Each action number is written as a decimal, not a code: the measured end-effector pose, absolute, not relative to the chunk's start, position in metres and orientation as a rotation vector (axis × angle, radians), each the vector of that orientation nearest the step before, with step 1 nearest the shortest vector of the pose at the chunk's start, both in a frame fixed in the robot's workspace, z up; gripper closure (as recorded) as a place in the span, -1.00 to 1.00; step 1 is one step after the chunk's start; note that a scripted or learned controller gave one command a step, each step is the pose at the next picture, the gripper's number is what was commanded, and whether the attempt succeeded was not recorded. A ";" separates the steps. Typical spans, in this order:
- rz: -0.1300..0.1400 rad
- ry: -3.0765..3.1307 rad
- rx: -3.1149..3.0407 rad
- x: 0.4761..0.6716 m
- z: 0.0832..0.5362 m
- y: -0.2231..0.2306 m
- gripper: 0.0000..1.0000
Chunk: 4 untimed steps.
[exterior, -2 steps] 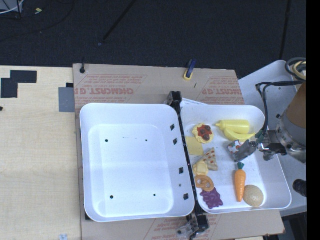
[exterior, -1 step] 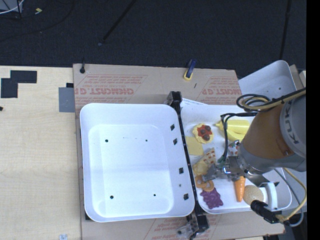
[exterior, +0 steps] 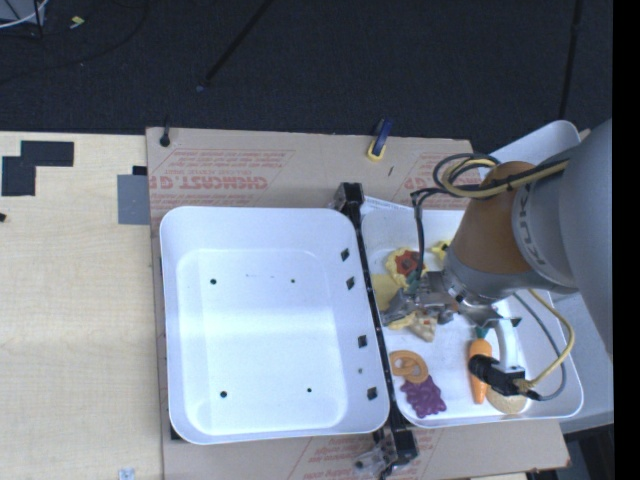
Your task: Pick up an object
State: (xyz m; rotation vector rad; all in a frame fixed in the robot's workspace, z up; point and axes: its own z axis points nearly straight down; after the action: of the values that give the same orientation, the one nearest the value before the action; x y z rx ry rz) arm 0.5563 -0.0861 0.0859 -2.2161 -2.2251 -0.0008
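My gripper [exterior: 421, 304] is down inside the right bin [exterior: 560, 403], among a cluster of small toys. Right under and beside it lie a yellow piece [exterior: 385, 290] and a tan, speckled piece [exterior: 425, 326]. A red toy [exterior: 405, 262] lies just beyond it towards the bin's back. In front of the gripper are a brown ring-shaped toy [exterior: 408, 365] and a purple grape cluster [exterior: 426, 398]. An orange carrot [exterior: 480, 370] lies to its right, with a pale tan piece [exterior: 510, 403] by the front rim. The wrist hides whatever is directly under it.
The left bin [exterior: 190, 238] stands beside the right one, split from it by a black divider with clips [exterior: 362, 298]. Both rest on a cardboard sheet [exterior: 250, 168]. A yellow and blue clamp [exterior: 378, 143] sits at the sheet's back edge.
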 end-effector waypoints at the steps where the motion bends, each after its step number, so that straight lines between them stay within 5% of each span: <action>1: 0.002 -2.219 -2.220 0.555 0.100 -0.089 1.00; 2: -0.011 -2.232 -2.215 0.579 0.193 -0.022 1.00; 3: 0.010 -2.210 -2.227 0.544 0.167 -0.107 1.00; 4: -0.005 -2.229 -2.217 0.608 0.207 -0.043 1.00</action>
State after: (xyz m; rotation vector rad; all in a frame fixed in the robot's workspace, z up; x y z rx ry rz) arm 0.6084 -0.0432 0.2069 -2.2165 -2.2295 -0.0047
